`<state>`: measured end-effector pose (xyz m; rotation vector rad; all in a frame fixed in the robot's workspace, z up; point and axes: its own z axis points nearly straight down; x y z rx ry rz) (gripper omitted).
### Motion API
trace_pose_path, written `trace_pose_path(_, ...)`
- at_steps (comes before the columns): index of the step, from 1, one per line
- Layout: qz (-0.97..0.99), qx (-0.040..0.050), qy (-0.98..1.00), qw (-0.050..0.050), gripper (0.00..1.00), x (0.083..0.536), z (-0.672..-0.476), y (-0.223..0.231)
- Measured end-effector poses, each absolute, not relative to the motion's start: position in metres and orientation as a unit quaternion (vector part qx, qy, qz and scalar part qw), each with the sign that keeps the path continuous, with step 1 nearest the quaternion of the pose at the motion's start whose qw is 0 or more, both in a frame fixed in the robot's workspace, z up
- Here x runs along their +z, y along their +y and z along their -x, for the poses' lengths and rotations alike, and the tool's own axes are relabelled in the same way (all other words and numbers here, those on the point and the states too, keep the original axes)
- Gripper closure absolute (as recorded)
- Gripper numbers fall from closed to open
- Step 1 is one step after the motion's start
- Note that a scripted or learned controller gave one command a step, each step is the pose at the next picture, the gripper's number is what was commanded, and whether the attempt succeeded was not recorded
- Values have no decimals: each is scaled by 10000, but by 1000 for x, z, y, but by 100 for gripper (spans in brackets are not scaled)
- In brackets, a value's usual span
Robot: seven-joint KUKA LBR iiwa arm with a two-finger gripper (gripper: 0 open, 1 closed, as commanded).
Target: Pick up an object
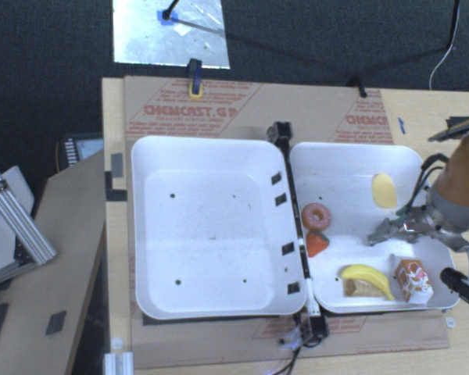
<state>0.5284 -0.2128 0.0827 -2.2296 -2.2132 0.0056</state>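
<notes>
Tool (377,236) low over the right bin (352,156), nothing between its fingers.

I see my tool's fingers spread apart above bare bin floor, pointing left. The objects lie around it: a yellow lemon (384,190) behind, a pink donut (316,216) and red strawberry (317,244) by the divider, a banana (366,276) and small carton (413,280) near the front wall. The left bin (211,225) sits just beside it.

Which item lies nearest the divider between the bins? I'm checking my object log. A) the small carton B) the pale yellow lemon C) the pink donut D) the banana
C: the pink donut sits in the right bin just beside the divider, with the red piece below it.
</notes>
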Motion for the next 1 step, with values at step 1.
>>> trace_pose_path(1, 7045, -15, -7097, -25, 0, 85, -574, -186)
